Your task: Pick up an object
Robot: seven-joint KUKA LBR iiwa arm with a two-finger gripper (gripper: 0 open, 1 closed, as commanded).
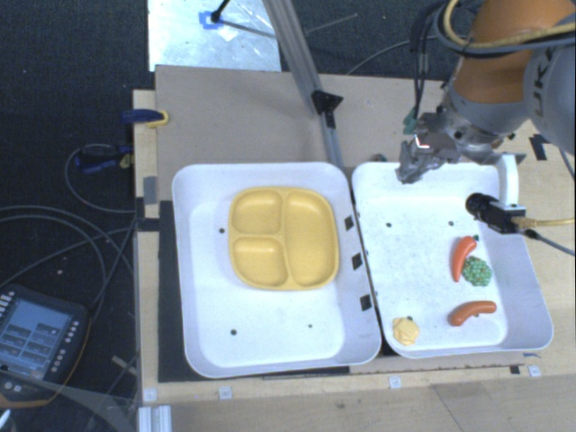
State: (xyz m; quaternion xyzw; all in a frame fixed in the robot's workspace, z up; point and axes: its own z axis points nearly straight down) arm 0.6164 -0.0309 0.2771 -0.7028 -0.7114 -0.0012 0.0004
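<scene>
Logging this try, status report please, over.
Tool above right bin's far edge, holding nothing visible. Two sausages, broccoli, yellow piece untouched. Nothing in the way.

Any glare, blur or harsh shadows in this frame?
Camera view: even, soft light; the white bins are bright but keep detail, no harsh shadows. Yellow tray and sausages are sharp. The gripper looks slightly soft. A bright floor patch sits top left.
</scene>
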